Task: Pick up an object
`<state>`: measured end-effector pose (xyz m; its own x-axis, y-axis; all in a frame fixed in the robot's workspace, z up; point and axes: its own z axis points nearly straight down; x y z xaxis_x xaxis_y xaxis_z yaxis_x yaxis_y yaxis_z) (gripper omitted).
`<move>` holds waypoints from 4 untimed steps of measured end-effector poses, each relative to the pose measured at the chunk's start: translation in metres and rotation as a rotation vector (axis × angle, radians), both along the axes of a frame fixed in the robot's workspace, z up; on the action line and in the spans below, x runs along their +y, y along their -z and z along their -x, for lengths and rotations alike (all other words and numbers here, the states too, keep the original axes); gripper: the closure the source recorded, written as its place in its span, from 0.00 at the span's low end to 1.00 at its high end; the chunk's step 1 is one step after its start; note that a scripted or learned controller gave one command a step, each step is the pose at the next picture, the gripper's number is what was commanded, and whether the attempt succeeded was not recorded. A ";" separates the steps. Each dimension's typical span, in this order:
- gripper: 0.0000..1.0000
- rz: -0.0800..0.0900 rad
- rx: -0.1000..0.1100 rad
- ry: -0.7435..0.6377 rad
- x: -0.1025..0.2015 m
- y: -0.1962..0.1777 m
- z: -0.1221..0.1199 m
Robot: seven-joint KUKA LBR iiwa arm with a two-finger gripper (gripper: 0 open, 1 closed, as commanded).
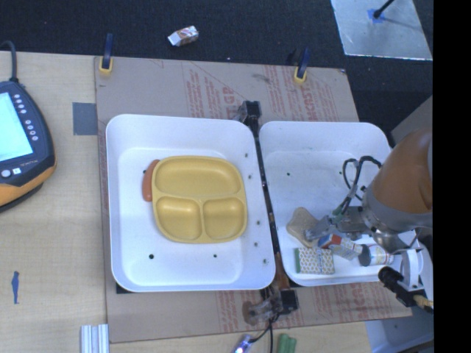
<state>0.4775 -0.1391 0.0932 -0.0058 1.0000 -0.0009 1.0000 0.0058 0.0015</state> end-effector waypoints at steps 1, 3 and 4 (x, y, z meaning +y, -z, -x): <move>0.00 0.000 -0.001 0.003 -0.046 0.000 -0.101; 0.00 -0.002 0.004 0.003 0.018 0.001 -0.115; 0.00 -0.002 0.003 0.003 0.029 0.001 -0.139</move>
<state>0.6164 -0.1096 0.0919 -0.0030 1.0000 0.0011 1.0000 0.0030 -0.0017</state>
